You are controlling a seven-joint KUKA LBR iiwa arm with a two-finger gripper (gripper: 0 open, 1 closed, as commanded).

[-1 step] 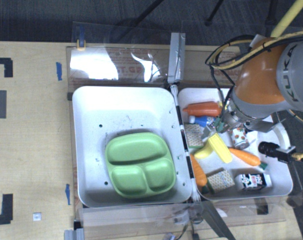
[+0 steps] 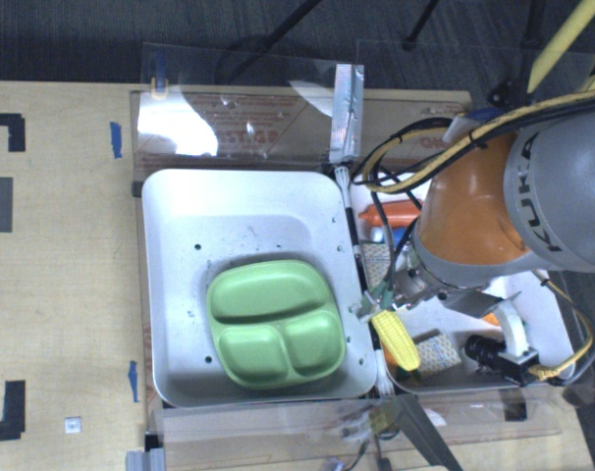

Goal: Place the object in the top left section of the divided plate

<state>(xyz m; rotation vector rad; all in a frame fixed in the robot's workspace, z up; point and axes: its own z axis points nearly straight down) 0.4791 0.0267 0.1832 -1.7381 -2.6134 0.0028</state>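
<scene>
- Grey arm [image 2: 533, 199] with its orange band sits closest to the lens, over the right bin [image 2: 548, 302].
- Gripper [image 2: 388, 307] is low at the wall between the bins; a yellow corn cob [image 2: 396, 340] appears pinched at its tip, long axis slanting toward the lower right.
- Green divided plate [image 2: 275, 319] lies left of the cob in the left bin [image 2: 180, 214]; the wall intervenes.
- Clutter lies under the arm.

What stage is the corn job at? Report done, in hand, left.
Done: nothing is on the green divided plate in the left bin. In hand: the corn cob hangs at the gripper above the bins' divider; whether it is truly gripped is unclear. Left: carry it over and set it in the plate's top left section.
</scene>
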